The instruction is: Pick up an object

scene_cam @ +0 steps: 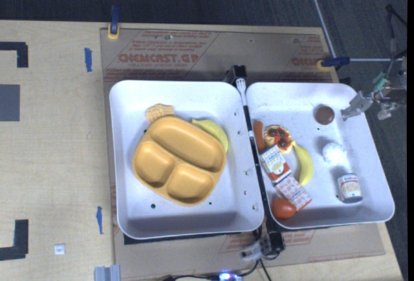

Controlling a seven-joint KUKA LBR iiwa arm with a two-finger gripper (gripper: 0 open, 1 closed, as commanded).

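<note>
A: Where is the gripper (pixel 362 105) now?

B: It is at about 2 o'clock of the right bin (pixel 381 173), over the rim. Nothing is between its parts, so it holds no object. If it is spread or pressed together, I cannot tell; it is too small and blurred.

A: What is nearest to it?

B: A brown round object (pixel 324 114), just at its 9 o'clock side. Below, toward 7 o'clock, lies a white ball (pixel 334 153), and further down a small jar (pixel 349 187) at 5 o'clock of the bin.

A: And the others?

B: A banana (pixel 304 164) lies in the middle. Along the left wall, from 11 to 7 o'clock, there are a plate of toy food (pixel 277 136), two small cartons (pixel 283 177) and a tomato (pixel 283 208), all touching or very near. The left bin (pixel 123 144) has a yellow divided tray (pixel 178 159).

A: What can go wrong?

B: I think the round things may roll away when a finger pushes them from one side. The crowded left wall is risky: a finger may land on a neighbour, or the wall may block the closing. Also the rim under the gripper could be hit when it descends.
</note>
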